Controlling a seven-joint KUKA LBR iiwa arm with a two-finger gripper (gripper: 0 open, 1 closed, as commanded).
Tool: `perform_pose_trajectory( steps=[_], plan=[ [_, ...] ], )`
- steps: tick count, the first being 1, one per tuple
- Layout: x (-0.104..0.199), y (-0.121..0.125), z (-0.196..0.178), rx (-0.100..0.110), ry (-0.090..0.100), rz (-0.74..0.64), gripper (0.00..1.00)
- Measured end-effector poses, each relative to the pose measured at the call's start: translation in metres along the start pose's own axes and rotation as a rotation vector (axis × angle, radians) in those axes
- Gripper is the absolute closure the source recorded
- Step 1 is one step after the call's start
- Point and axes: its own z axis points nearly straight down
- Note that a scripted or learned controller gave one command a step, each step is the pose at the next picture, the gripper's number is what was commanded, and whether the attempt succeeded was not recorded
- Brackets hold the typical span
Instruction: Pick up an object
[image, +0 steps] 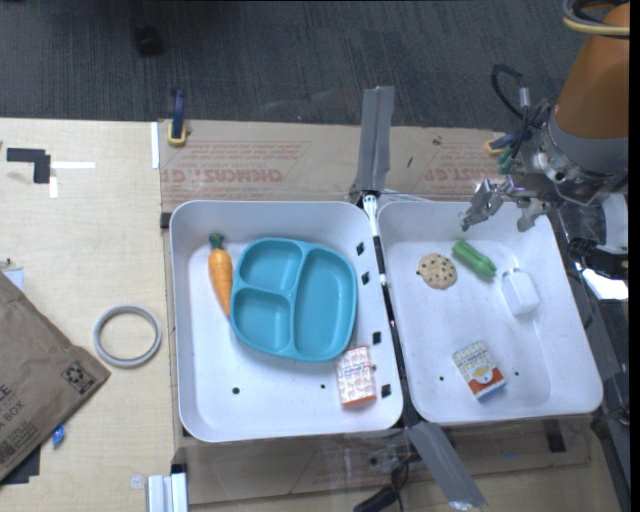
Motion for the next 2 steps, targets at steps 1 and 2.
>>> perform_pose_trajectory(
  steps=[1,2],
  plan=[
    [-0.034,0.002,0.086,0.0,0.0,0.032,0.0],
    [-0.079,0.034,0.17,-0.004,-0.001,0.017,0.0]
  ],
)
